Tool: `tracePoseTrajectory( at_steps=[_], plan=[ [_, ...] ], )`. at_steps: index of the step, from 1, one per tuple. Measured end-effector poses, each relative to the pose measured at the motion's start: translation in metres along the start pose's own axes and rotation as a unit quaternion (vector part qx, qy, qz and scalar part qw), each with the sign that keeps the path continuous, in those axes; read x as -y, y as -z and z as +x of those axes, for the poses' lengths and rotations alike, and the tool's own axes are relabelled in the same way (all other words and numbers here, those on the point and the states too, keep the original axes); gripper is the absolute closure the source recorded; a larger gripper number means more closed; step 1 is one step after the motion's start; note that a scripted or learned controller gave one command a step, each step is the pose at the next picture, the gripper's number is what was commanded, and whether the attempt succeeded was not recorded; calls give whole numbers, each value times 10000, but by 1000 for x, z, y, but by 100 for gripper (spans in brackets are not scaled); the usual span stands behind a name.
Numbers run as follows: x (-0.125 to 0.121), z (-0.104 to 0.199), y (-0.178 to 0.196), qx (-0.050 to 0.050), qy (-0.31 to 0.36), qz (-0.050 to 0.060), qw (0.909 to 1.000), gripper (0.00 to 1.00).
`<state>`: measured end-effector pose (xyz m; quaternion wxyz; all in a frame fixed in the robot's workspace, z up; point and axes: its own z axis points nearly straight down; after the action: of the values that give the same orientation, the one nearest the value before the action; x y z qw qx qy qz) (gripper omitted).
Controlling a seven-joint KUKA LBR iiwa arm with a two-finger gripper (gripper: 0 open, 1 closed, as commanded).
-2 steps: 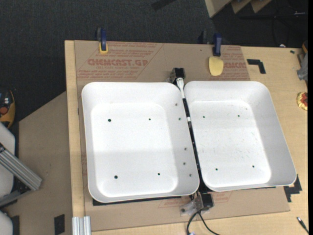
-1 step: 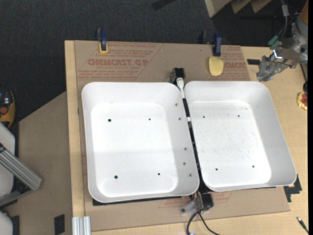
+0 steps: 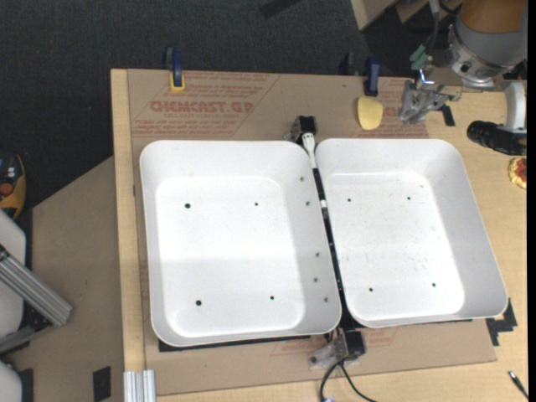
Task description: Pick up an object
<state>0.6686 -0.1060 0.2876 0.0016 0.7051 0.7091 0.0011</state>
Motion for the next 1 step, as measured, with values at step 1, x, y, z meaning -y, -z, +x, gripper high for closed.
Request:
tracePoseTrajectory(
  at_steps=[1],
  plan=[
    [1, -1, 29, 5, -23, -12, 10000, 100]
  ],
)
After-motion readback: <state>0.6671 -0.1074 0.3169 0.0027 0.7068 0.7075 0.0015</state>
